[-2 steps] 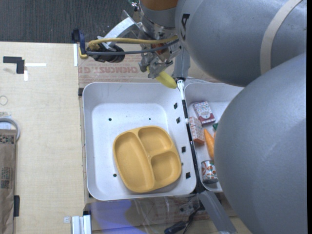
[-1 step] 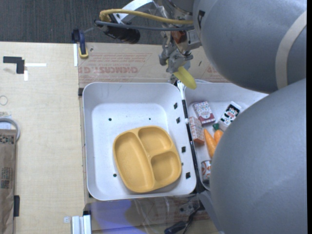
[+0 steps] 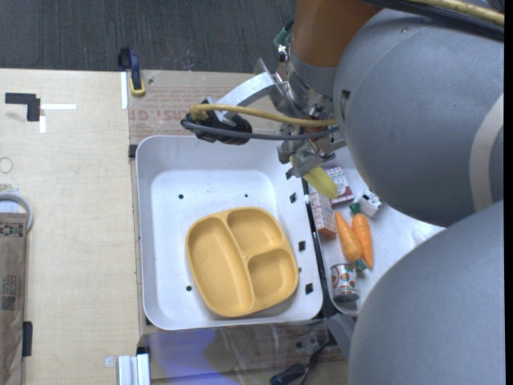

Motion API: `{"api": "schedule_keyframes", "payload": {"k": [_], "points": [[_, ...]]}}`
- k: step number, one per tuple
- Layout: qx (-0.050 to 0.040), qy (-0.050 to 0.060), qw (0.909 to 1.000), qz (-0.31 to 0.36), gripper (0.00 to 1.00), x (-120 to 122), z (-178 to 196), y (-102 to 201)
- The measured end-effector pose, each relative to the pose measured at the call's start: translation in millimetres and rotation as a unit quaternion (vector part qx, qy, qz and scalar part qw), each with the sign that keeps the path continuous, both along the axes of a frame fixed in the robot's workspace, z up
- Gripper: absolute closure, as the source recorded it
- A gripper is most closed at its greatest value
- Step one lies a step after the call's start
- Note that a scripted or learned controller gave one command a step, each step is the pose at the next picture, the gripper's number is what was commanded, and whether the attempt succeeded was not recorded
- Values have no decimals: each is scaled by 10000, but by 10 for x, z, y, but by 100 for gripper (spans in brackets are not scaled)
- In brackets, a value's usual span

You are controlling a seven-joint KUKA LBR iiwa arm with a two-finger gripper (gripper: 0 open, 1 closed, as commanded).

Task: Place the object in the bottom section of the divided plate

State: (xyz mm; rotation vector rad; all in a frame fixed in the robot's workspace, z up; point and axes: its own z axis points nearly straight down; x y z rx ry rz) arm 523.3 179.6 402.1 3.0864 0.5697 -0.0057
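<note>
The gripper (image 3: 309, 160) sits above the dividing wall between the two bins, with a yellow object (image 3: 322, 181) directly beneath it. The object is elongated and smooth-surfaced, its long axis running from upper left, at the fingertips, down to lower right; the upper end meets the gripper hardware and the lower end hangs over the right bin (image 3: 401, 223). It appears to be caught at the fingertips, but whether the claw is clamped on it or merely over it cannot be told, as the tips are small and merge with the surrounding metal parts. The divided plate (image 3: 240, 261) lies flat in the left bin (image 3: 160, 215), well apart from the yellow object. It is a matt yellow-tan plastic dish, rounded in outline, with one long compartment on the left and two smaller ones on the right; all three compartments show bare plastic. The right bin holds two orange carrot-shaped items (image 3: 355, 237) lying side by side, a reddish-brown packet (image 3: 324, 213), a small can (image 3: 345, 282) on its side, and a small white item (image 3: 369, 205). Most of the right bin is hidden behind the grey arm (image 3: 433, 135), which covers the right side of the view. A yellow cable (image 3: 256, 115) and a black fitting (image 3: 216, 125) cross above the left bin's far rim.
</note>
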Motion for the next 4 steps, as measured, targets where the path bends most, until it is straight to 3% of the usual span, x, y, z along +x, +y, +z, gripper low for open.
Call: {"api": "schedule_keyframes", "payload": {"k": [1, 2, 3, 4], "points": [[2, -7, 9977, -684, 100, -383, -1628, 432], [2, -8, 9977, -682, 0, -383, -1627, 433], [-12, -2, 9975, -699, 100, -371, -1540, 415], [-4, 7, 9976, -687, 100, 329, -2742, 467]]}}
